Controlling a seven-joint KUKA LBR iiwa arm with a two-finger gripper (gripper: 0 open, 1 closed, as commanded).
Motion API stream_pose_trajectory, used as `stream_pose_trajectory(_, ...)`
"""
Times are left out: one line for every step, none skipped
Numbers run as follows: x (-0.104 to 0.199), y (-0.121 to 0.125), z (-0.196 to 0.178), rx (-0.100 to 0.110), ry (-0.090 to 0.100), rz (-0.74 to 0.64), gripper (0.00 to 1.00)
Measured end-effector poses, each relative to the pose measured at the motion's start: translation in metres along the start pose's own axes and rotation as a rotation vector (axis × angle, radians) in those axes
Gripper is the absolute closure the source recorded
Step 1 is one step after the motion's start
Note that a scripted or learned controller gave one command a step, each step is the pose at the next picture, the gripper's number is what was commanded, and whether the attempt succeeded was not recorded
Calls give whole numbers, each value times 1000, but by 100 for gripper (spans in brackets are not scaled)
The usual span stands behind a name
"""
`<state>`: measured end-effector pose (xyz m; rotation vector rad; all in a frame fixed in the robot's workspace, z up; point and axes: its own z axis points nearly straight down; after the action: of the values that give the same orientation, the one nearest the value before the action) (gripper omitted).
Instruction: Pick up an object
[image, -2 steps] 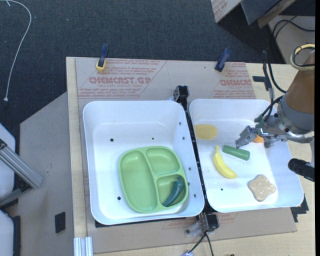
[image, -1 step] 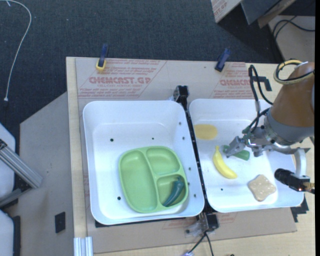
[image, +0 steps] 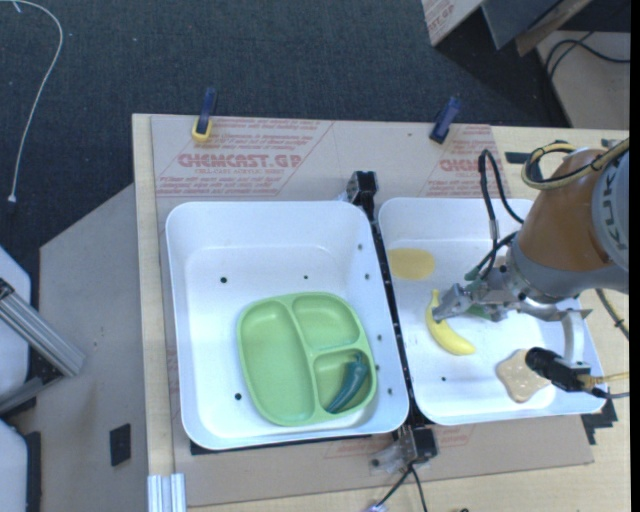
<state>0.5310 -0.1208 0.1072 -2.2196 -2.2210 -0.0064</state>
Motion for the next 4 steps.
stream_pose_trajectory(2,4,17,-4,3,-1,0)
stream_pose_trajectory(0,0,12,2,-3,1,100)
stream_pose_trajectory(-5,9,-35,-5,-6,0,100)
stream_pose_trajectory(-5,11,-89,-6,-6,0,100)
